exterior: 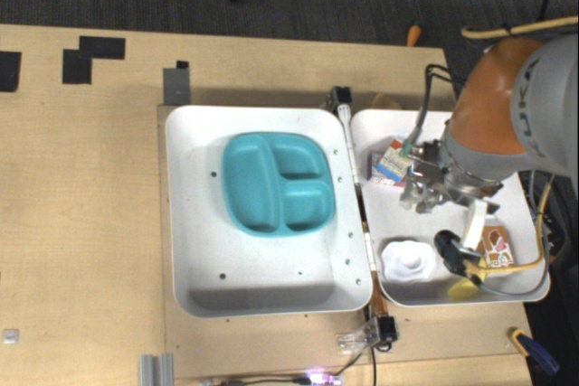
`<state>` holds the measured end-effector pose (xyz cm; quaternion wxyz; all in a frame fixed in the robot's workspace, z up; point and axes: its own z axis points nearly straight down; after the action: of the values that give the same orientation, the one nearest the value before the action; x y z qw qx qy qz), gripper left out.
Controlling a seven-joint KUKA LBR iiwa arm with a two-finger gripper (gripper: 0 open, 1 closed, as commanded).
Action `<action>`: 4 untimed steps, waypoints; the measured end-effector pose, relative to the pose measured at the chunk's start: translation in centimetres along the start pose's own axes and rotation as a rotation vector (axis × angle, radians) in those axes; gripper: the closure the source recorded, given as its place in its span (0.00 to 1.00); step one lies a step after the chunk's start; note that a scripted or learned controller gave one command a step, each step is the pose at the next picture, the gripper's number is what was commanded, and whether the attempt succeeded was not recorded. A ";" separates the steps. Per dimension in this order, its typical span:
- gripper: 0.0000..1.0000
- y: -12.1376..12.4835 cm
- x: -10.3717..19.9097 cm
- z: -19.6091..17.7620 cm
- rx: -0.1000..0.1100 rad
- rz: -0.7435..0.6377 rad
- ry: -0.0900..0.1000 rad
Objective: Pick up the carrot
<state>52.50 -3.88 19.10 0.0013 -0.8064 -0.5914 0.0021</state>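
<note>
— What sits at the left?
— A left bin, white, with a teal divided plate lying in it.
— And beside it?
— The right bin. There's a colourful little box at its upper left and a white cup at its lower left. The gripper hangs just right of the box; whether it's spread or closed, I cannot tell.
— The carrot?
— I cannot place it for sure. An orange-brown piece with a white patch lies at the bin's lower right, apart from the gripper. I can't tell whether that's it.
</note>
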 end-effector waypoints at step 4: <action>1.00 -3.3 -1.7 -13.8 -0.011 0.927 0.011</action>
<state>48.89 -4.53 32.88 -0.0011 -0.9857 -0.1687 -0.0048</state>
